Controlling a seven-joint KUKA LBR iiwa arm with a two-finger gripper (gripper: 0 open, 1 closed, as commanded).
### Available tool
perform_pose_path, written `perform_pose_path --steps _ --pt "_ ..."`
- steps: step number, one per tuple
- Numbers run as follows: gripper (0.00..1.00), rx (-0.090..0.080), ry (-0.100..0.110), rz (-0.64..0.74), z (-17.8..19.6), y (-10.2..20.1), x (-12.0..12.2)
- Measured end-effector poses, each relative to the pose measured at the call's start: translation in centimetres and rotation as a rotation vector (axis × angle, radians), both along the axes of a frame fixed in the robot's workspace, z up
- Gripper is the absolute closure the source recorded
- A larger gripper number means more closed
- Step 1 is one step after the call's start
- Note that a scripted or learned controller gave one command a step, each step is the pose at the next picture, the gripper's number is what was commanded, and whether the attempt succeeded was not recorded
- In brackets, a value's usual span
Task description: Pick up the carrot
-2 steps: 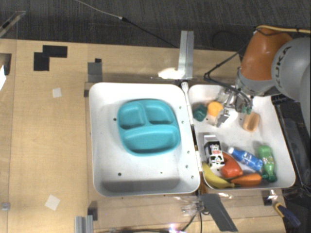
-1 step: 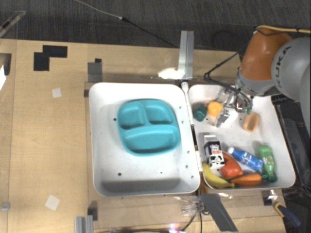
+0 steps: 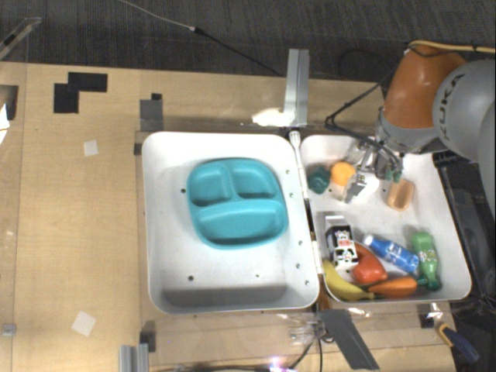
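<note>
The gripper (image 3: pixel 370 170) hangs over the right bin's (image 3: pixel 457 242) far end, its jaws spread with nothing between them. The carrot (image 3: pixel 395 287), orange and tapered, lies at the near edge beside a banana (image 3: pixel 342 284). The left bin (image 3: pixel 163 231) holds a teal divided tray (image 3: pixel 235 201).

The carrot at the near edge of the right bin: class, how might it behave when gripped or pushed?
The carrot looks like smooth toy plastic, so probably stiff, light and slippery. Its tapered, rounded shape may roll. Wedged against the banana and bin wall, it likely resists pushing.
</note>
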State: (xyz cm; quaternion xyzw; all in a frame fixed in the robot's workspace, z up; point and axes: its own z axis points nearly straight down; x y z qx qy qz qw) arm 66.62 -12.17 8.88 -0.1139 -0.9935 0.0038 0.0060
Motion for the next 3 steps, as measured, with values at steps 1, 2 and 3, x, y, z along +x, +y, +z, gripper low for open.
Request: perform_pose_path --steps 1,2,3 --pt "0.00 0.000 0.000 0.000 0.00 0.00 0.00" --pt "0.00 0.000 0.000 0.000 0.00 0.01 0.00" --pt "0.00 0.000 0.000 0.000 0.00 0.01 0.00"
